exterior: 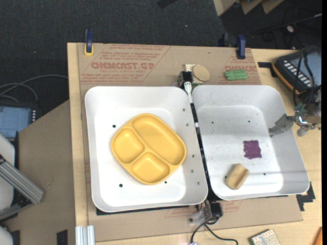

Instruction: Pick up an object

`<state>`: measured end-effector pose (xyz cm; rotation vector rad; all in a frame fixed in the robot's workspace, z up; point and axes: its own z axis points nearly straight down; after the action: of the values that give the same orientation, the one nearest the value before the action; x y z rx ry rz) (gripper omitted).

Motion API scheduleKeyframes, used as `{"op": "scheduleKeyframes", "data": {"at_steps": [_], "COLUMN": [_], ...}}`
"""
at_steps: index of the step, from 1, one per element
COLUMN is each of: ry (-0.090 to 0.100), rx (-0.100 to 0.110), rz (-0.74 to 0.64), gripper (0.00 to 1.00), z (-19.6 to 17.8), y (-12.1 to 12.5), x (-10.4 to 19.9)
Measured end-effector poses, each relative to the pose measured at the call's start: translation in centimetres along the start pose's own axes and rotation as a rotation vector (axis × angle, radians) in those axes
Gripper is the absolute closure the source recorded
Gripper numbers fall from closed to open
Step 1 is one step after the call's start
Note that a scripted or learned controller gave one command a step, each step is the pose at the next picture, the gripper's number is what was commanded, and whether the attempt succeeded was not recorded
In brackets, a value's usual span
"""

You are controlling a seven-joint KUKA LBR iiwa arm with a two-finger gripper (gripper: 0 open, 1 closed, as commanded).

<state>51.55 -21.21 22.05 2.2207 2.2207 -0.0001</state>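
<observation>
At the right rim of the right bin, a small grey metal piece reaches in over the white wall from the right; this looks like the gripper. It is too small and too cluttered to tell whether it is spread or pressed together. Nothing shows in its grasp.

Inside the right bin the floor is mostly bare. A flat purple piece lies right of centre, apart from every wall, with free floor on all sides. It is dark violet, roughly square, with ragged edges. Near it, toward the front, a tan block lies tilted. It is short, rounded at the ends and pale brown like wood or cork. It sits close to the bin's front slope but apart from the purple piece. The far half of this bin offers the widest open room.

The left bin touches the right bin along a shared middle edge. A yellow divided plate lies in its centre, turned at an angle, with three hollows. A band of white floor runs all around it.

Both bins rest on a brown board with red print. On it, beyond the right bin, lie a green object and a round tan disc. Two blue clamps grip the board's far edge.
</observation>
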Motion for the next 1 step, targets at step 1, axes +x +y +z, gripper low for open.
{"op": "scheduleKeyframes", "data": {"at_steps": [1], "ry": [0.003], "rx": [0.004], "rz": [0.001], "gripper": [0.00], "z": [14.17], "y": [-3.21], "x": [2.15]}}
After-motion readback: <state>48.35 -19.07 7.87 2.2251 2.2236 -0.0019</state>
